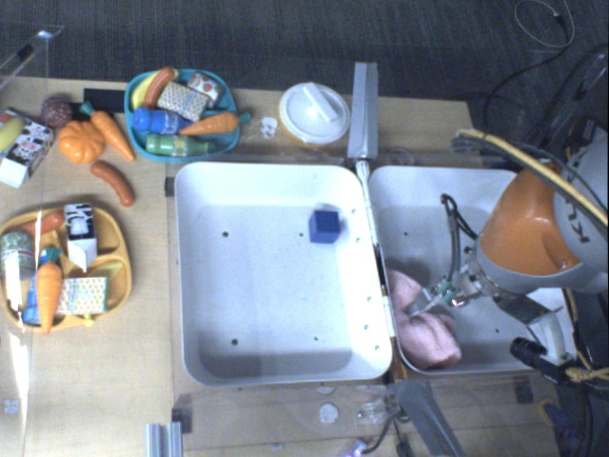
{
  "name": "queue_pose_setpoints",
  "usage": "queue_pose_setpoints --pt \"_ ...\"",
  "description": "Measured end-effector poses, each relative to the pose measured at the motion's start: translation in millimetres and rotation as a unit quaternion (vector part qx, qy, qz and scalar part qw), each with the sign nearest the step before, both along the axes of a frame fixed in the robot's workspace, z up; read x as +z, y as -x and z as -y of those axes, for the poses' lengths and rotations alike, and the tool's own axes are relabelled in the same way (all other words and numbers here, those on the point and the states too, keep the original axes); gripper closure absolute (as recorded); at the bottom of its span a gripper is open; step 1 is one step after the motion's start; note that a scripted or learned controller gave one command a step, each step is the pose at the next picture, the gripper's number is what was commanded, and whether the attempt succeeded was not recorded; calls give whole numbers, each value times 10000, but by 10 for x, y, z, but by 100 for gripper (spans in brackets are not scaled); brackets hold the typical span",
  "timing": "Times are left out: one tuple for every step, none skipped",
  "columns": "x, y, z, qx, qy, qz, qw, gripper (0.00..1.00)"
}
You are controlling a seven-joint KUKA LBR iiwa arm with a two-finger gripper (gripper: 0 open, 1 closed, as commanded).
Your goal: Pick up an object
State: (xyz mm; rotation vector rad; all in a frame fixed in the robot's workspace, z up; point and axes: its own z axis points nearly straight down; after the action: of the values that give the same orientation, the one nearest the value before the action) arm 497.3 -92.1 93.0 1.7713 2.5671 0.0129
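This looks like a robotics lab rather than a home. A pale wooden bench carries two shallow white bins, the left bin and the right bin, split by a metal divider. Black cables trail over dark carpet at the far side. At the left, a blue bowl and a yellow tray hold toy food.

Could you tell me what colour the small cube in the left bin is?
Blue cube, seen in the camera view.
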Motion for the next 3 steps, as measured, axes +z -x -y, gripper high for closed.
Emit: queue_pose_setpoints --pt "120 -27 -31 13 -26 23 10000 100" --pt "122 -28 -18 6 -13 29 10000 0" --pt "2 -593 18 182 -8 -24 9998 0"
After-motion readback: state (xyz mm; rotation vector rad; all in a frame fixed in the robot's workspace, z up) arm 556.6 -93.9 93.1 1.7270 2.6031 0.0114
